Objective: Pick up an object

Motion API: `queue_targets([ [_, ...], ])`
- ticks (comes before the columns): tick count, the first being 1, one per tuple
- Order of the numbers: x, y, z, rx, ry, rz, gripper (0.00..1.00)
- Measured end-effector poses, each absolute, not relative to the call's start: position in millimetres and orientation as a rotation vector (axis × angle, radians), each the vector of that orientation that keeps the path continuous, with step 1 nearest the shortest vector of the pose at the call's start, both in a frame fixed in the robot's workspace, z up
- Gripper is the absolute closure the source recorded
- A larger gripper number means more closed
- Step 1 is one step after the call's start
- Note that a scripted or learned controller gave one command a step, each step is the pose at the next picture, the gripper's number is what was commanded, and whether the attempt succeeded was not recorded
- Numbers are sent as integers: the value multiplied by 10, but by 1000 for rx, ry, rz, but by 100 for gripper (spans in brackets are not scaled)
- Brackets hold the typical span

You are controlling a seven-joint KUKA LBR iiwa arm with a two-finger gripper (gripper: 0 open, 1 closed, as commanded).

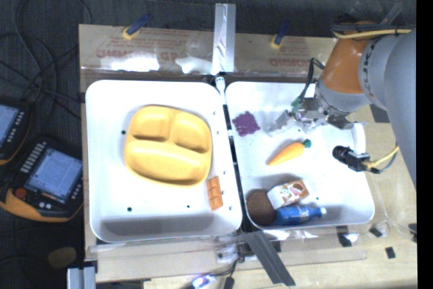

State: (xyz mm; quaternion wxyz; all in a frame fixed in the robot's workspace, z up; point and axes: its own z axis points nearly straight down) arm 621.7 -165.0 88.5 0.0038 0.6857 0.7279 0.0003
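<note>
The yellow tray dominates the left bin; a small orange block lies at its 4 o'clock. In the right bin, the arm's gripper hovers low, and I cannot tell how it is set. The carrot lies just at its 6 o'clock, the purple grapes at 9. Descending here, it may close beside the carrot and nudge it away.

Robot lab: teach pendants beside taped bench.
</note>
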Motion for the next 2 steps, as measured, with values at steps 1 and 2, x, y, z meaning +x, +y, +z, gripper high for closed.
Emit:
queue_targets([
  [1,5831,-1463,893,2082,2340,5,0],
  [2,5487,-1773,895,2133,2291,7,0],
])
